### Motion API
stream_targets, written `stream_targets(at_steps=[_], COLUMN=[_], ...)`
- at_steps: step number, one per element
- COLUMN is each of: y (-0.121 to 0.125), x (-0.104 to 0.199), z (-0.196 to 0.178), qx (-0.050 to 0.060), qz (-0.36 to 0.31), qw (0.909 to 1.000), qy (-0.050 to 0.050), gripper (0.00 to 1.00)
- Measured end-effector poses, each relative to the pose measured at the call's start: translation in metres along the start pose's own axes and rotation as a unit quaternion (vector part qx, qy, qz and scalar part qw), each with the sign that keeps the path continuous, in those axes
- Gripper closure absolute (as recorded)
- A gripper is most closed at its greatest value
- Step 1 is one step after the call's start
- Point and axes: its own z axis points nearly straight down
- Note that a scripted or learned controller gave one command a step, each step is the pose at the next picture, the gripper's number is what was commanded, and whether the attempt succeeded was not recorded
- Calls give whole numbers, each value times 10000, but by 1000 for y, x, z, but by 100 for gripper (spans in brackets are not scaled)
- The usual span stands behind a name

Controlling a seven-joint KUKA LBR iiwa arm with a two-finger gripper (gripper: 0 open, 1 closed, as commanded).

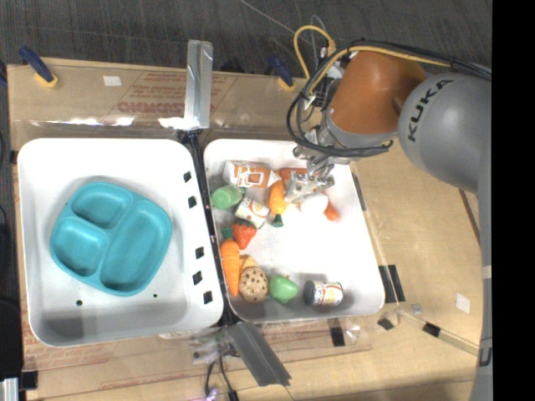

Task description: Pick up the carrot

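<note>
The grey arm (443, 124) has the word KUKA in black letters on its side. The brown board behind the bins has faint red writing, too dim to read.

There are two white bins. The left bin (50, 307) holds one blue plate (110, 236) with three parts. The right bin (355, 257) holds many toy foods.

The carrot (230, 261) lies by the left wall of the right bin. It is long and orange, and it runs up and down in the picture. A red strawberry (243, 234) touches its top end, and a cookie (253, 283) sits just beside its bottom end.

I count two green round things, one small can (324, 293) and one orange carton (248, 175).

The claw (307, 184) is over the top of the right bin, well apart from the carrot. I cannot tell how it is set.
</note>
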Motion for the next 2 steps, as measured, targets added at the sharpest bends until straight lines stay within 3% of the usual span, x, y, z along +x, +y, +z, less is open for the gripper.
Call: stream_targets(at_steps=[1,2], y=[82,126], x=[-3,-7], z=[-22,-26], qx=[-82,-91], qz=[-2276,-4984], qw=[9737,8669], qy=[4,-31], gripper=[100,100])
